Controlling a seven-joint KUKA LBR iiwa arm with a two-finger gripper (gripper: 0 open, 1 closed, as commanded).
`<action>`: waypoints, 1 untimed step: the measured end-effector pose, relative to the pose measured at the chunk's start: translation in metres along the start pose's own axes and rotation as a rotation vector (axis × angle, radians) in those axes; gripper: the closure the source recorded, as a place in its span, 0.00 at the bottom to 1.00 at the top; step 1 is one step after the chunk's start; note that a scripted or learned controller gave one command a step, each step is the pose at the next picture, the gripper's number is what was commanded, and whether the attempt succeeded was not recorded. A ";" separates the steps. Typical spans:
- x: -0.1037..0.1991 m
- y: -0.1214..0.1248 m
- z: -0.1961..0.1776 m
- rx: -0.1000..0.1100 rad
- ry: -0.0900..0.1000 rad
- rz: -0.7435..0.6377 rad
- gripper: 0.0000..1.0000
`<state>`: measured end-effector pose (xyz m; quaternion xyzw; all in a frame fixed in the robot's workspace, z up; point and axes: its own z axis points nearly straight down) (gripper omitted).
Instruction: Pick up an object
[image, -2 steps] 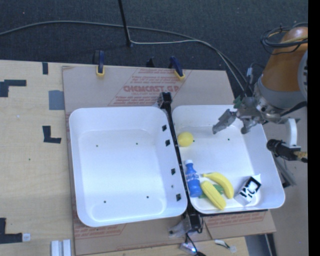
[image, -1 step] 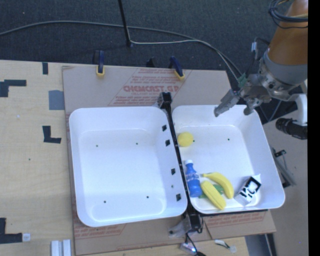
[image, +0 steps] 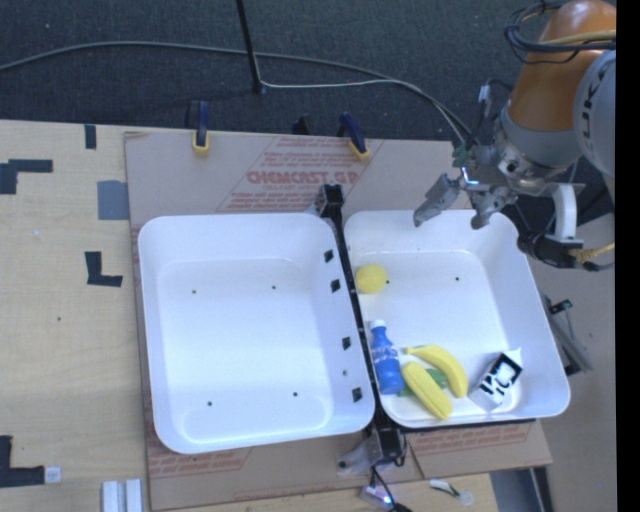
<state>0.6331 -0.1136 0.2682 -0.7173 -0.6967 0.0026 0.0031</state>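
Observation:
My gripper (image: 458, 208) hangs open above the far rim of the right bin (image: 470, 290), its two grey fingers spread apart with nothing between them. Inside that bin a small yellow ball (image: 371, 279) rests near the left wall. Along the near left side lies a blue bottle (image: 385, 360). Beside it lie two yellow bananas (image: 440, 375) with a small green piece between them. A black-and-white box (image: 498, 379) sits in the near right corner. All these objects lie well below and toward the near side of the gripper.
The left bin (image: 240, 330) sits beside the right one, joined by a black clamp strip (image: 345, 300). Both rest on a cardboard sheet (image: 270, 170) held by blue and yellow clamps. Cables run across the dark floor behind.

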 end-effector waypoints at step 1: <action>-0.008 -0.130 0.109 0.007 0.001 -0.026 0.00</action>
